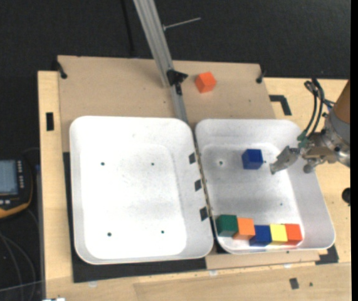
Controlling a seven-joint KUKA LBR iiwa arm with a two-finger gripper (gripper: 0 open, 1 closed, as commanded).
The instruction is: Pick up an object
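Note:
A blue cube [252, 158] lies in the back half of the right bin [304, 199]. Along that bin's front wall sits a row of cubes: green [227, 224], orange [246, 227], blue [261, 234], yellow [279, 232] and red-orange [293, 232]. My gripper [294, 162] hangs over the bin's right side, just right of the lone blue cube and apart from it. It looks open, and nothing sits between its fingers. One grey finger [282, 160] points toward the cube.
The left bin [128, 187] lies beside the right one. An orange cube [205, 82] rests on the brown board behind the bins. A slanted metal rail [157, 42] rises from between the bins' back corners. A handheld device [0, 184] lies off the bench at the left.

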